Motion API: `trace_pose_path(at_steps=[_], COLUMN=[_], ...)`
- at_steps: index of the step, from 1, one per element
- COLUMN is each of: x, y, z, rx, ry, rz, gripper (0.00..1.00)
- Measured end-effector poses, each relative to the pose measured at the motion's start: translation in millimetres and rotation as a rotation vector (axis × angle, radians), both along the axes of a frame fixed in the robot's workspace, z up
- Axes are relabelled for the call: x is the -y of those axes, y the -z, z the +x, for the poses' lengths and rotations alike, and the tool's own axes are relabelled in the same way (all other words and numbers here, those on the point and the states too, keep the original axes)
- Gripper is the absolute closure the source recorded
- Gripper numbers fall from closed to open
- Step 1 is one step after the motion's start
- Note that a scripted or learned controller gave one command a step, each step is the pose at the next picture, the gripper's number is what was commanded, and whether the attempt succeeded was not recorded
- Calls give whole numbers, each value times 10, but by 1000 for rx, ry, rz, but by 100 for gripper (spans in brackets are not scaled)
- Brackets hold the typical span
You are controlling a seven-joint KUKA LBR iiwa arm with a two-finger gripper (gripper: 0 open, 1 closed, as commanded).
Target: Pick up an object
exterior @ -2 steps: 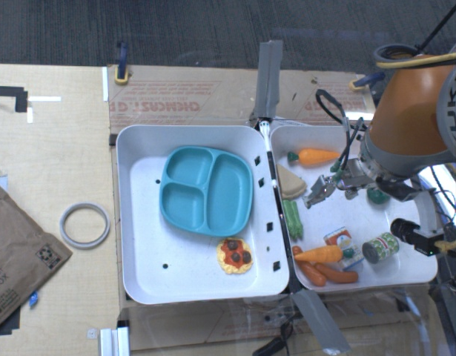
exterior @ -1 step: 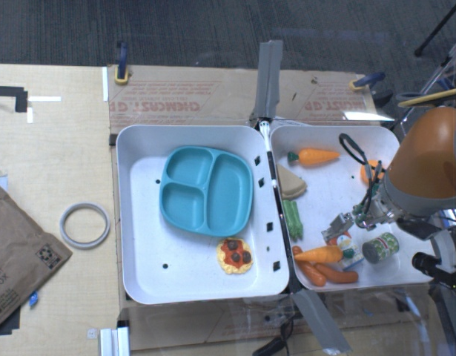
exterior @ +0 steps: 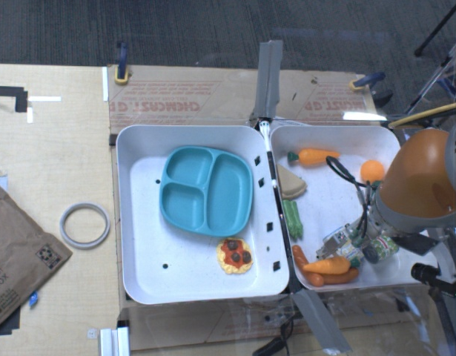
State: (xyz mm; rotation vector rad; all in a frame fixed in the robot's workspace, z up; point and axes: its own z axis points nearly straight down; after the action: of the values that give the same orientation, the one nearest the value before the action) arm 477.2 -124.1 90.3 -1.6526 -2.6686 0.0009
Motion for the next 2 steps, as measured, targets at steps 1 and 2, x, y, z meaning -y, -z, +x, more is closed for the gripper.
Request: trace_pose_path(at_steps=[1, 2], x=[7, -472], y=[-81, -998], z=[6, 161], rx=[0, 1], ry=[4, 352], rz=[0, -3], gripper=[100, 100])
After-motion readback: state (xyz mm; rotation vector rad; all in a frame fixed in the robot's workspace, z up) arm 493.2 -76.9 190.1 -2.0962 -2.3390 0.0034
